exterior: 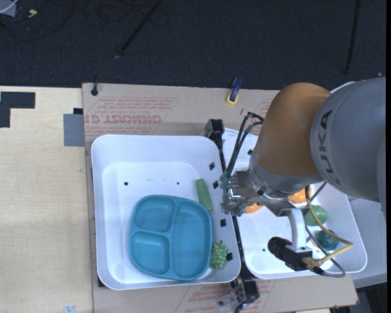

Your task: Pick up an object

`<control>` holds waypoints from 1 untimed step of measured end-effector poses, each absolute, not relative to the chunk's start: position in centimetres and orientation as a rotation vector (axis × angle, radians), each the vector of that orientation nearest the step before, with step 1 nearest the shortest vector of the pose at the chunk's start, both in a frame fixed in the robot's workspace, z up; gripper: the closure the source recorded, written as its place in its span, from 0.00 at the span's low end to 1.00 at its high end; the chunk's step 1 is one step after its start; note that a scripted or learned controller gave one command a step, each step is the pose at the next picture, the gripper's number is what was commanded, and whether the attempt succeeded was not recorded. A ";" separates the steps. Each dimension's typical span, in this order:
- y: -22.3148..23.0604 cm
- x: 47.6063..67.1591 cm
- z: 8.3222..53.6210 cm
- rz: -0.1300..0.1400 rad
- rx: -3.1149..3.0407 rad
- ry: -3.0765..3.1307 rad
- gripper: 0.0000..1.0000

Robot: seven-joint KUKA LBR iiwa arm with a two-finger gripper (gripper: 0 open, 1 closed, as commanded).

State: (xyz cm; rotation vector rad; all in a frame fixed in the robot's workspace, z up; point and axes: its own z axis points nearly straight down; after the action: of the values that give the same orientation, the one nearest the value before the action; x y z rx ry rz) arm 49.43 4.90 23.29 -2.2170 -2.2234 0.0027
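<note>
The pincer (236, 199) hangs over the left edge of the right white bin (267, 267); I cannot tell how far open it is. 1 small orange object (253, 207) lies just beside it. A blue divided plastic tray (173, 237) sits in the left white bin (111, 175).

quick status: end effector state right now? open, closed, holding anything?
End effector: cannot be told. The arm mostly covers it from above, over the left side of the right bin.

Flat blue divided tray (171, 237) in left bin (117, 155), green stick (203, 194) and green grape bunch (219, 255) beside it
</note>
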 end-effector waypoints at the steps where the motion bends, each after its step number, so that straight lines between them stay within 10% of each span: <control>1: 5.1 48.7 23.6 0.004 -2.216 -2.221 1.00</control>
State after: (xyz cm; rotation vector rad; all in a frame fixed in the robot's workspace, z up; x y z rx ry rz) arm 48.71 5.07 23.60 -2.2163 -2.2212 0.0041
